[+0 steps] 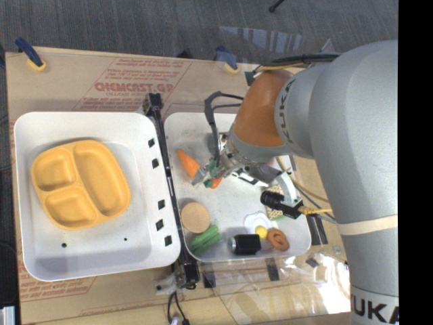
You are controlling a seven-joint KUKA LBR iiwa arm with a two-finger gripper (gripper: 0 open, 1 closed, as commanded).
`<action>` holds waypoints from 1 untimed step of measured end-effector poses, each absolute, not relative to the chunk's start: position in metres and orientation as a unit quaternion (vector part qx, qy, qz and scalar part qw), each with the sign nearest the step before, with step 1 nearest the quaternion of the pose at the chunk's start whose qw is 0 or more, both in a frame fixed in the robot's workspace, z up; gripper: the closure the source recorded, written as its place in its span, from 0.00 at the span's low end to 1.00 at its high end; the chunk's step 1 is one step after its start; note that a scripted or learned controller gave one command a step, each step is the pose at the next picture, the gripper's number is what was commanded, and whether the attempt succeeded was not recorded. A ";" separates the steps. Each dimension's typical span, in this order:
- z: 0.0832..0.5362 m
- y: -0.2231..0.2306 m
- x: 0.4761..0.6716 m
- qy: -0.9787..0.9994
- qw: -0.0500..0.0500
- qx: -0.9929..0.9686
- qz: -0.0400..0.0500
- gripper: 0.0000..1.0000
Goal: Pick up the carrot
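Jaws (211,175) sit low at the carrot (189,162), by its near end, placed for a grasp; their state cannot be told.

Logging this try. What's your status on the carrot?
Gripper down in right bin, at carrot's lower end. Carrot lying on bin floor, not lifted. Nothing blocking.

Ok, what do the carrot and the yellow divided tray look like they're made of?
Carrot: probably moulded plastic toy food, going by its uniform orange and smooth matte surface. Yellow divided tray: likely plastic too, with rounded moulded compartments and a soft sheen. Neither material is certain from this view.
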State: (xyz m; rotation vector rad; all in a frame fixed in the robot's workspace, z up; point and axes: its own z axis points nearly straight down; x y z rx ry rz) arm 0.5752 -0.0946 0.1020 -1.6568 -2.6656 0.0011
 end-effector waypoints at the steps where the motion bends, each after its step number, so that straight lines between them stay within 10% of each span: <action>1: 0.112 -0.094 0.576 -0.851 0.001 -0.525 0.000 1.00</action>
